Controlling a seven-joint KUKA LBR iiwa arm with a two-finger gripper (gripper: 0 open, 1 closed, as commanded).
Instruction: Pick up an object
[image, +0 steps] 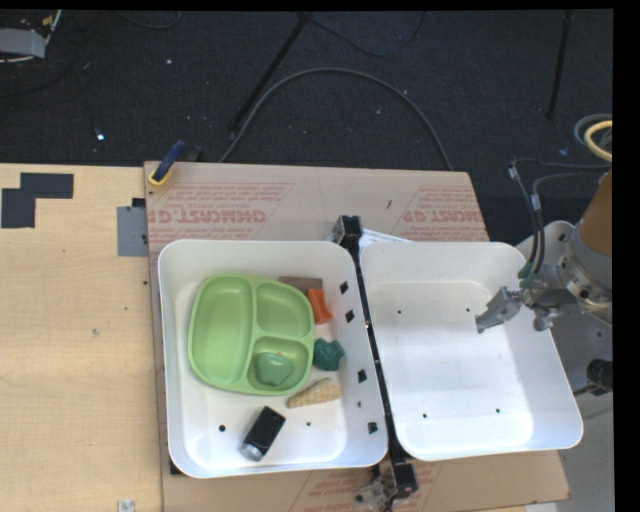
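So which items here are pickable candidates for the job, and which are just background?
Job-related: green divided plate, green lump in it, orange piece, teal toy, cone, black block, left bin, pincer.

Lying about: right bin, cardboard sheet, cable.

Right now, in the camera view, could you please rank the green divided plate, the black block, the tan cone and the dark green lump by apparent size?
1. Green divided plate
2. Black block and tan cone: too alike to rank
3. Dark green lump
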